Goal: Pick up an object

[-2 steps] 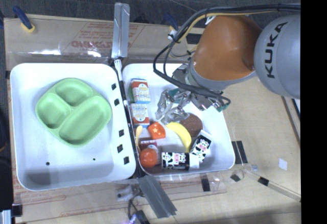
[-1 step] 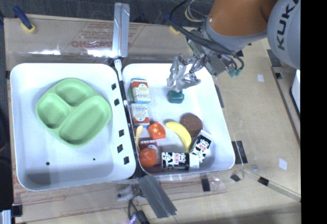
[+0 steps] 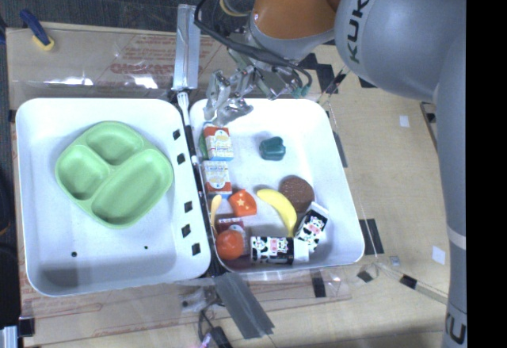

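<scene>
1. Over the back edge of the right bin [image 3: 342, 180] we see the gripper [image 3: 226, 105] hanging, metal fingers pointing down; nothing sits between them, and we cannot tell how wide they stand.
2. Just in front of the gripper, inside the right bin along its left wall, we find two small cartons [image 3: 218, 142] lying end to end, the nearer one almost under the fingertips. We judge this the likeliest target, since the arm is poised there.
3. Further into the right bin we see a dark green piece [image 3: 272, 148] alone near the middle, well apart from the rest, an easier grasp.
4. Toward the right bin's front we see a banana [image 3: 279, 208], a brown round piece [image 3: 298, 191], a red-orange piece [image 3: 242, 202], a tomato [image 3: 230, 244] and two black-and-white cartons [image 3: 273, 250] crowded together, touching, so we think fingers would struggle to slip between them.
5. Left of the right bin, a green divided plate [image 3: 115, 174] lies in the left bin [image 3: 40, 267], probably a drop place.
</scene>
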You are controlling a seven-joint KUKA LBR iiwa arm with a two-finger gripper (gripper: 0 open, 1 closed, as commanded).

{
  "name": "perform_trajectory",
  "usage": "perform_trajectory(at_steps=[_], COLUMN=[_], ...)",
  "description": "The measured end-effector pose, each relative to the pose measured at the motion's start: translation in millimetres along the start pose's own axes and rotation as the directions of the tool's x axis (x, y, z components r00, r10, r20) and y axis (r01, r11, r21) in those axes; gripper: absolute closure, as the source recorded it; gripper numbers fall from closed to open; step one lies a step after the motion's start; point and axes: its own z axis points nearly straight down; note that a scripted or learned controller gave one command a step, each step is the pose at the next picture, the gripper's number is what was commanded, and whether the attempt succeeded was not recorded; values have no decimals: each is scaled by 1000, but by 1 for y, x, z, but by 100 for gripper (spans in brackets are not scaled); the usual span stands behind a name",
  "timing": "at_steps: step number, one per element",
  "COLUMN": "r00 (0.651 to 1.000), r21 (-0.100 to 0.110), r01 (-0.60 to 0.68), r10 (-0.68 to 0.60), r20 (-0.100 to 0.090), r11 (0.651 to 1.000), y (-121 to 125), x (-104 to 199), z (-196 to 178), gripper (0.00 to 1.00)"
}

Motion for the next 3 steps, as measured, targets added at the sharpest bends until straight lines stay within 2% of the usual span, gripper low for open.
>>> perform_trajectory(at_steps=[1, 2, 3], r00=[982, 971, 949], r21=[2, 4, 0], r01=[186, 239, 315], r10=[-186, -239, -315], r20=[0, 3, 1], r11=[982, 971, 949], y=[13, 69, 172], x=[-8, -43, -104], z=[17, -10, 41], gripper=[100, 100, 100])
